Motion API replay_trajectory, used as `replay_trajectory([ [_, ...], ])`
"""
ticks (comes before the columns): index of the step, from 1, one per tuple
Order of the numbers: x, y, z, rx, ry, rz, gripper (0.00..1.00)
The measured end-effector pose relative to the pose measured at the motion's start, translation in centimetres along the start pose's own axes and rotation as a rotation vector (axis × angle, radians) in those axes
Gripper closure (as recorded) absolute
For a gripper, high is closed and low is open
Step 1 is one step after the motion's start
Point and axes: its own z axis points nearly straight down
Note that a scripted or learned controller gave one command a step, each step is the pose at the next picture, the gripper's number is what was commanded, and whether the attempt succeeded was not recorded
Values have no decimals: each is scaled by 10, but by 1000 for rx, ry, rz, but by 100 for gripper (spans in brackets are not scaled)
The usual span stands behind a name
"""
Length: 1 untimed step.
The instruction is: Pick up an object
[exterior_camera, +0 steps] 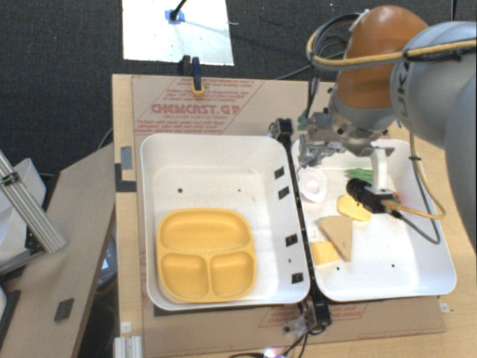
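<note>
Yellow tray (206,263) (three compartments) lies in left bin (216,168).

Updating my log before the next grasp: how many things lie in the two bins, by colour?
Yellow: 3 (yellow divided plastic tray, small yellow rounded piece, pale yellow square block)
Tan: 1 (tan wedge)
White: 1 (small white round cup)
Green: 1 (green piece, partly hidden)
Total: 6
</note>
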Motion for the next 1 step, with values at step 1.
replay_trajectory([
  [1,61,-9,10,-1,0,0,100],
])
